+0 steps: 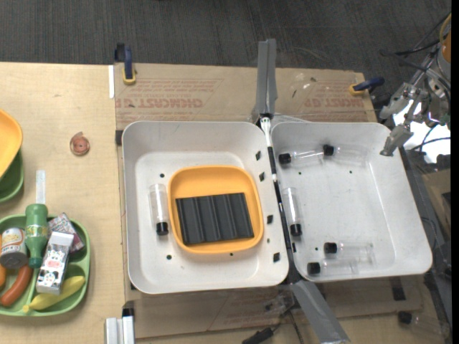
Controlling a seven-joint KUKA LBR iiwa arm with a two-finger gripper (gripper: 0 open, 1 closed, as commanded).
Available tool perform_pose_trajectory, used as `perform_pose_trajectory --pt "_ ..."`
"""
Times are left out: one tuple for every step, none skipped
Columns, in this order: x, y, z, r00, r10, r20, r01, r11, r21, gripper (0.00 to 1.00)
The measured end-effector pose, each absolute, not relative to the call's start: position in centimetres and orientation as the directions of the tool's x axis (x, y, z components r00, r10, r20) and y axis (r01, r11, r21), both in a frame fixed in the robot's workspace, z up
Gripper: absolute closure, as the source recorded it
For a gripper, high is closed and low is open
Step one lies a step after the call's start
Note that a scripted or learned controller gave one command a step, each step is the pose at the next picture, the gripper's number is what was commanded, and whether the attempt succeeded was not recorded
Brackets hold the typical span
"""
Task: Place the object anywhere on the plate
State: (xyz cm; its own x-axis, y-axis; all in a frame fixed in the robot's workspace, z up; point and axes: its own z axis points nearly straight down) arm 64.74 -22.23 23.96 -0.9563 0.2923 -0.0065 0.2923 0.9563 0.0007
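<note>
A dark grey ribbed rectangular block lies flat in the middle of the orange plate, which sits in the left white bin. My gripper hangs at the far right, over the upper right rim of the right bin, well away from the plate. Its two fingers look spread, with nothing between them.
A clear tube with a black cap lies left of the plate. Several similar tubes lie in the right bin. On the bench to the left stand a green tray of toy food, a yellow bowl and a small pink disc.
</note>
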Motion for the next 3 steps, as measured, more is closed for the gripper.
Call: perform_pose_trajectory --pt "64.8 -21.9 23.5 -0.946 0.325 -0.005 0.325 0.946 0.001 0.00" --pt "64.5 -22.2 23.7 -0.990 0.142 -0.005 0.142 0.990 0.001 0.00" --pt "65.3 -21.1 22.2 -1.000 -0.028 -0.005 -0.028 1.000 0.000 0.00"
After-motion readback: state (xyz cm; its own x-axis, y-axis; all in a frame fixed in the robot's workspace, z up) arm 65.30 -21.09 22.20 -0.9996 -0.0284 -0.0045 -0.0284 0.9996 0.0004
